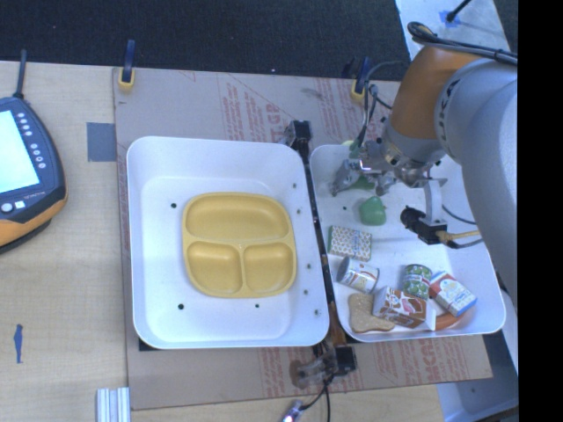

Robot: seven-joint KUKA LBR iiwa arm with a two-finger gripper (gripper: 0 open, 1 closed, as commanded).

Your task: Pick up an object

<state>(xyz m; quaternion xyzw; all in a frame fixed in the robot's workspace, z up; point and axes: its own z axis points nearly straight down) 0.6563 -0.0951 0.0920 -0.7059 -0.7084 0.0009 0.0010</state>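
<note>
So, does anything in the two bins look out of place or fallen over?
Nothing is spilled. In the right bin the small can lies on its side, and the boxes sit piled askew in the near corner.

Light wood tabletop (pixel 62 306), with a brown cardboard sheet (pixel 229 104) printed in faded red laid over the middle. Blue-and-yellow clamps (pixel 127 67) pin the sheet's far edge. Grey tape square (pixel 100 141) on the wood left of the sheet. Orange-rimmed pendant with a screen (pixel 25 170) lies at the left edge. Dark carpet floor (pixel 220 11) beyond the far side. Bright, even overhead light.
</note>
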